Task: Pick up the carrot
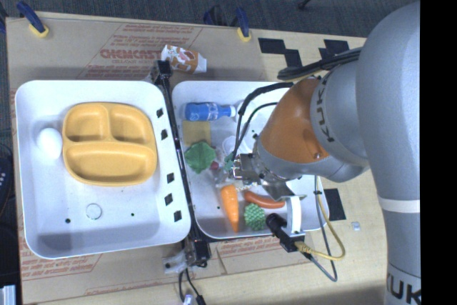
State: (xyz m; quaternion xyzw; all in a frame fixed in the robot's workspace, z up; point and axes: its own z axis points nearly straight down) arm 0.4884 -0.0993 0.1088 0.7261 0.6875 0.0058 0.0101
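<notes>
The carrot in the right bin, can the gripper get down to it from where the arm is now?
Probably yes. The carrot lies uncovered on the bin floor, just left of the arm's wrist. A green toy and a red-orange piece crowd its right side.

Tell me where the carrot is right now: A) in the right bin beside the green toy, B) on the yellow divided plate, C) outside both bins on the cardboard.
A: the carrot lies on the floor of the right bin, beside the green toy.
</notes>
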